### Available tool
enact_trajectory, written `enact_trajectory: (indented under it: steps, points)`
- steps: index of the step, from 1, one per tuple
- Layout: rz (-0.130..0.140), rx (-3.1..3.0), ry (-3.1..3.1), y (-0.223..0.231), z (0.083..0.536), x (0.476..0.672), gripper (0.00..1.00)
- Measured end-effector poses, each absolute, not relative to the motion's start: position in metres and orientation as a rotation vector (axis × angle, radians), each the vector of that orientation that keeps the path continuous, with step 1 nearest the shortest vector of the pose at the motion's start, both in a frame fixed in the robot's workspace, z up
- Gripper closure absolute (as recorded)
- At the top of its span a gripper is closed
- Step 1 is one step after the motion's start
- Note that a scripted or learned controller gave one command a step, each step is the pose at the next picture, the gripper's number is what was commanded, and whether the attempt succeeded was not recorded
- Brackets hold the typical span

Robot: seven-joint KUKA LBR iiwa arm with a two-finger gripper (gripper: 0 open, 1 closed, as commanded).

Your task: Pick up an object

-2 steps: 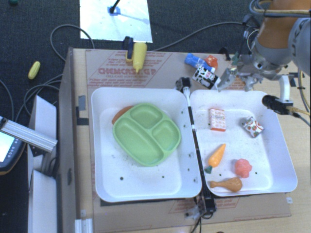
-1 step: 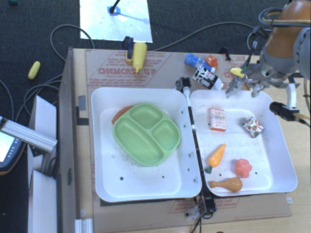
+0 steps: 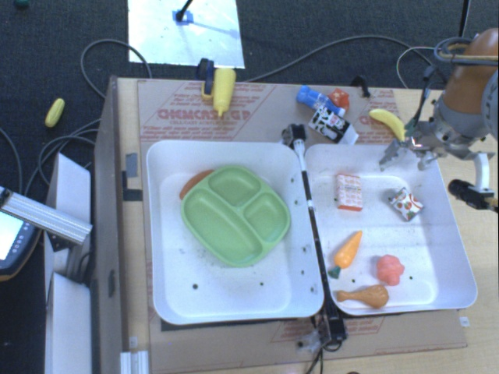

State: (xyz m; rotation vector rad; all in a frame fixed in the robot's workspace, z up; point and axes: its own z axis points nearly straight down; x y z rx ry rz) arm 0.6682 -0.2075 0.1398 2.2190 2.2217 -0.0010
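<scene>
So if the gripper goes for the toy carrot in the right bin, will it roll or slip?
The carrot looks like smooth moulded plastic, so probably light and somewhat slippery. Its tapered, rounded body lies flat on the right bin floor, so a nudge would likely roll or pivot it. Fingers closing across the taper may squeeze it out toward the thin end.

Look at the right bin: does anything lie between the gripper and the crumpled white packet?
Nothing visible does. The gripper is over the right bin's far edge, and only bare bin floor separates it from the crumpled white packet. The small carton lies off to the side.
</scene>
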Motion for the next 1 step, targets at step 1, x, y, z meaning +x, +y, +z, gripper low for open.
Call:
enact_trajectory:
  steps: [1]
  points:
    - [0.003,2.216,2.219,-0.207,0.2053,0.6079,0.0]
